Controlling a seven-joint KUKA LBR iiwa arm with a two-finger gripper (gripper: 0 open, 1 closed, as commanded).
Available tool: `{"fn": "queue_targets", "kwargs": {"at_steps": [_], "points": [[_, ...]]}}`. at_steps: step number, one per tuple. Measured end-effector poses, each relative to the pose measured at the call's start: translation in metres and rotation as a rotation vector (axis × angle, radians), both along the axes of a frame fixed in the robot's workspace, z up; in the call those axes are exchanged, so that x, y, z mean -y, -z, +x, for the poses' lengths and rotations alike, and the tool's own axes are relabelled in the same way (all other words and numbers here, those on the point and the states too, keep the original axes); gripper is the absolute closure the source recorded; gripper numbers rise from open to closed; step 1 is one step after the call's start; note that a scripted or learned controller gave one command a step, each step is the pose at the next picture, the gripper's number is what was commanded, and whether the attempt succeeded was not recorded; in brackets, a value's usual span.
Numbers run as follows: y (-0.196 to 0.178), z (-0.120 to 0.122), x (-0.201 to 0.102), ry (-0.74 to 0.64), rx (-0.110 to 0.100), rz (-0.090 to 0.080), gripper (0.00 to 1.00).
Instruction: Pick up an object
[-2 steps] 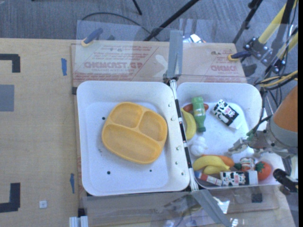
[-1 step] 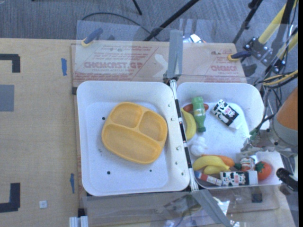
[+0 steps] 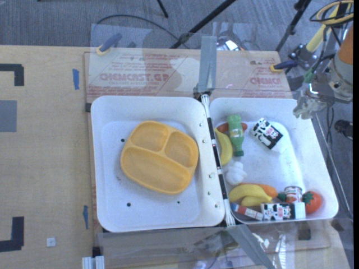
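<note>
The right bin (image 3: pixel 314 150) holds several small objects. A green bottle (image 3: pixel 236 134) lies beside a yellow banana (image 3: pixel 225 148) near the bin's left wall. A black-and-white cow-patterned carton (image 3: pixel 266 133) sits toward the back. Along the front lie a banana bunch (image 3: pixel 249 193), a small can (image 3: pixel 292 194), an orange-red tomato (image 3: pixel 312 202), a second cow-patterned carton (image 3: pixel 282 210) and a red-tipped marker (image 3: pixel 247 211). A white lump (image 3: pixel 235 172) rests by the divider. My gripper (image 3: pixel 305 106) hangs over the right bin's back right rim, apart from all objects.
The left bin (image 3: pixel 106 206) carries a yellow divided plate (image 3: pixel 159 157). Behind both bins stands a clear sheet on cardboard (image 3: pixel 168 74). Cables and tripod legs (image 3: pixel 314 15) crowd the back right. Wooden bench surface (image 3: pixel 39 161) extends to the left.
</note>
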State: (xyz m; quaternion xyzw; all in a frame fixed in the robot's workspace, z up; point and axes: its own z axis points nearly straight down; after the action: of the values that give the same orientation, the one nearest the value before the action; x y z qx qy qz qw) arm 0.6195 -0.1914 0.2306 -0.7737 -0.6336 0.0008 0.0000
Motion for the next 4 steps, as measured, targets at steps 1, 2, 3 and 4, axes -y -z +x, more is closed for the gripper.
{"fn": "queue_targets", "kwargs": {"at_steps": [1, 2, 3, 4], "points": [[0.109, 0.048, -0.059, 0.166, 0.028, -0.004, 1.0], [0.124, 0.04, -0.061, 0.167, 0.0, -0.001, 0.0], [0.137, 0.017, -0.082, 0.133, 0.018, -0.006, 0.0], [0.127, 0.017, -0.082, 0.133, 0.017, -0.007, 1.0]]}}
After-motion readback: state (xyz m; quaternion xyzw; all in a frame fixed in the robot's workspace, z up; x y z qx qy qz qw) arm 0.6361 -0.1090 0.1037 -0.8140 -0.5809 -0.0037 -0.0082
